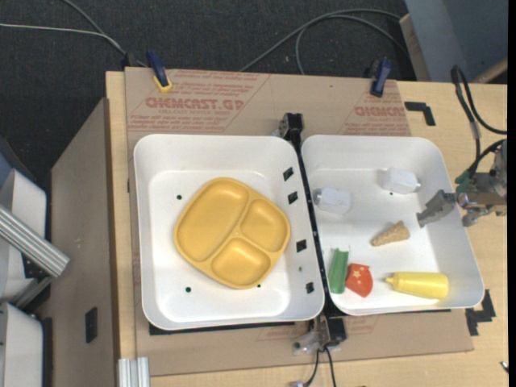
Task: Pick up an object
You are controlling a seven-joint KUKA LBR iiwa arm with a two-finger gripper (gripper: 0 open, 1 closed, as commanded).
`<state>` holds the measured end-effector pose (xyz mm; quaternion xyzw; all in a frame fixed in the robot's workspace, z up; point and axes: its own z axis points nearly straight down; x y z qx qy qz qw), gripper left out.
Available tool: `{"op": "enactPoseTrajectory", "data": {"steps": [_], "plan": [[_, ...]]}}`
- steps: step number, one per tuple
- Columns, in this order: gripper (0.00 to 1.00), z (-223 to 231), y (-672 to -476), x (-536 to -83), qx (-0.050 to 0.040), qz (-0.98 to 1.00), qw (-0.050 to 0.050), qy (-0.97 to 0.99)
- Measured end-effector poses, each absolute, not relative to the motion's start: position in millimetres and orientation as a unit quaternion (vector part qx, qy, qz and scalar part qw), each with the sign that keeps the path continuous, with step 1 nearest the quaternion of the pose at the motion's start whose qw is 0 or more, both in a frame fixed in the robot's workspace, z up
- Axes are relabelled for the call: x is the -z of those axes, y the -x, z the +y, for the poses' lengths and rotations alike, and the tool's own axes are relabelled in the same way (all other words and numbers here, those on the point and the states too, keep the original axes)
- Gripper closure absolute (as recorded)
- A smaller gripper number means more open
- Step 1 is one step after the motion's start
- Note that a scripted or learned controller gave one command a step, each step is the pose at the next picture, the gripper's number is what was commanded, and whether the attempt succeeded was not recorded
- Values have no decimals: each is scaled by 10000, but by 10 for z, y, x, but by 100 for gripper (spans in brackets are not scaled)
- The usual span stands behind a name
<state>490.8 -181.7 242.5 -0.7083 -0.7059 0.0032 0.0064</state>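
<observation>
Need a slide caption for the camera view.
Hand at right bin's edge; yellow tray in left bin.

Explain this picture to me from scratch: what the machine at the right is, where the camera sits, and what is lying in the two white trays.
One camera, fixed above the bench, looks down at a slant. At the right edge is the robot arm's two-finger pincer, reaching over the rim of the right shallow white bin. I see nothing between its fingers.

The left shallow white bin holds a yellow plastic plate with three compartments.

The right bin holds two small white pieces, a tan wedge like a bread slice, a green stick-shaped toy, a red toy with a yellow spot and a yellow plastic mustard bottle lying on its side.
</observation>
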Motion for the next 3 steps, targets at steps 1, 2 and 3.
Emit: {"op": "enactPoseTrajectory", "data": {"steps": [1, 2, 3], "plan": [[0, -1812, -4934, -2486, 0, -7072, 7, 7070], [0, -1746, -4959, -1896, -2, -7070, 21, 7072], [0, -1708, -5005, -1288, -4, -7070, 27, 7072]]}}
